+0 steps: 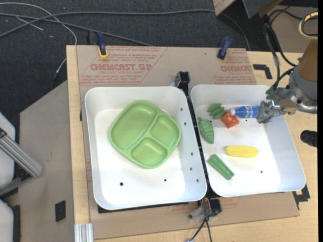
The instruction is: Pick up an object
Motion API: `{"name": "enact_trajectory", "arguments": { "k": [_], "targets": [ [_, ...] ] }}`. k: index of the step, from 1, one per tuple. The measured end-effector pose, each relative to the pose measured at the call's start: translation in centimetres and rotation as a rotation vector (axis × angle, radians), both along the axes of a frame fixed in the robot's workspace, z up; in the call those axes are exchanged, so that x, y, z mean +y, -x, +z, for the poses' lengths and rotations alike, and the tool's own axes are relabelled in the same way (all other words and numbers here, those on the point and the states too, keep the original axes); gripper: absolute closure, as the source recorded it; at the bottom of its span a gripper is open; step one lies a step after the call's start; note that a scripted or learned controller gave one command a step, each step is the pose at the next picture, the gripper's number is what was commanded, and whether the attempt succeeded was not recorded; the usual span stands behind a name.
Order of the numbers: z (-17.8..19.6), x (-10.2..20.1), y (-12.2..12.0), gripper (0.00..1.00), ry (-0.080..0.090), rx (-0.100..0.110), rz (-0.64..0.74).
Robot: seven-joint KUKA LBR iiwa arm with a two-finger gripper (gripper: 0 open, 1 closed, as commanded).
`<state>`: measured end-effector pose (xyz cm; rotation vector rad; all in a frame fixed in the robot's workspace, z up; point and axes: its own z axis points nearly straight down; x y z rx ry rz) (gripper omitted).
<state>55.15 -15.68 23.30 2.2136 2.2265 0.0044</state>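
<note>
Gripper is positioned over the upper right of the right bin, just beside the blue-and-white bottle; whether it touches the bottle, and its opening state, cannot be determined. Red block, yellow corn and green items lie apart in this bin. The left bin holds a green divided plate.

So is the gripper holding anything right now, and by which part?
Cannot be told. The gripper sits low in the right bin, right at the end of the blue bottle, but a hold on it isn't visible.
</note>
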Motion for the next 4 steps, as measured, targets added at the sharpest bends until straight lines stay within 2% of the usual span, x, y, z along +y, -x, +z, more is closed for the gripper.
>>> {"name": "enact_trajectory", "arguments": {
  "k": [1, 3, 4],
  "targets": [
    [0.7, 6.1, -0.5, 1.00, -0.002, 0.002, 0.002],
    [0.8, 15.2, -1.4, 1.00, -0.001, 0.002, 0.000],
    [0.8, 19.9, -0.4, 1.00, -0.001, 0.006, -0.002]
  ]
}}
